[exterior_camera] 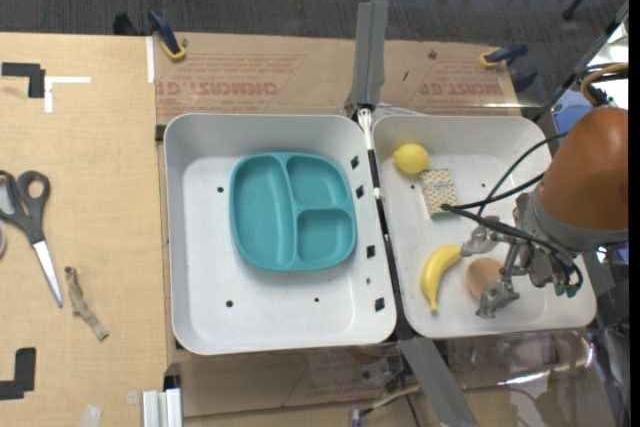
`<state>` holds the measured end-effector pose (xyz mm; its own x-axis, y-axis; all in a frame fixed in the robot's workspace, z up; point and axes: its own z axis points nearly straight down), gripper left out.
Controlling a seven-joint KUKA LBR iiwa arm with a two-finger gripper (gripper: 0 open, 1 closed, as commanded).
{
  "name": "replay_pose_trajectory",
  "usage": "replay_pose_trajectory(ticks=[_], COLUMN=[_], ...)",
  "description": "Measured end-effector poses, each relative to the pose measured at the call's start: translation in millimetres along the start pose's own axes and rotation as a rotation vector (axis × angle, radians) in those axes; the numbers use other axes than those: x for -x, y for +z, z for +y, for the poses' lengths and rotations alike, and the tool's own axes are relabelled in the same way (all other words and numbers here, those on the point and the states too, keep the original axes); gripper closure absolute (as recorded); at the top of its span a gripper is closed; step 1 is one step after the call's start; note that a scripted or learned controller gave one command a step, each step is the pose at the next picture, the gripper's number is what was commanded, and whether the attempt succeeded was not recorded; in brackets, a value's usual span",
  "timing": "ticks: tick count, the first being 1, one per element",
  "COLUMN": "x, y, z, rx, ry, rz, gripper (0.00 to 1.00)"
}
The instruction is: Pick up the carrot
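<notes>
- Camera view: gripper (497,287) low in the right bin (470,323), beside the banana (437,273).
- Its grip state: cannot tell.
- An orange thing (481,277) touches it.

- The light is bright and even, and it seems to come from above.
- The two white bins (275,330) look very bright, almost washed out on their flat floors.
- Shadows are soft and small. The teal plate (294,212) has a thin dark edge under it, and the banana (437,275) has a faint one too.
- The orange band (597,170) on the arm has a soft shine and looks a bit blurry.
- The claw (497,295) looks fuzzy and hard to make out.
- The dark floor at the top is dim and grainy.
- The tan tabletop (80,175) looks clear, and the scissors (33,230) look sharp.
</notes>
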<state>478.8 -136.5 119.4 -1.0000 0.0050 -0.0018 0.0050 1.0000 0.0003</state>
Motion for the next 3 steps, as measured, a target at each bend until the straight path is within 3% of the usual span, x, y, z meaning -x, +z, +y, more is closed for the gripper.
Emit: replay_pose_trajectory(ticks=[1,2,3], x=[58,62,13], y=[27,19,-73], z=[38,37,71], rx=[0.0,-0.001,-0.001], ry=[0.016,0.424,0.096], rz=[-0.002,-0.001,-0.002], gripper=[0.0,0.0,0.0])
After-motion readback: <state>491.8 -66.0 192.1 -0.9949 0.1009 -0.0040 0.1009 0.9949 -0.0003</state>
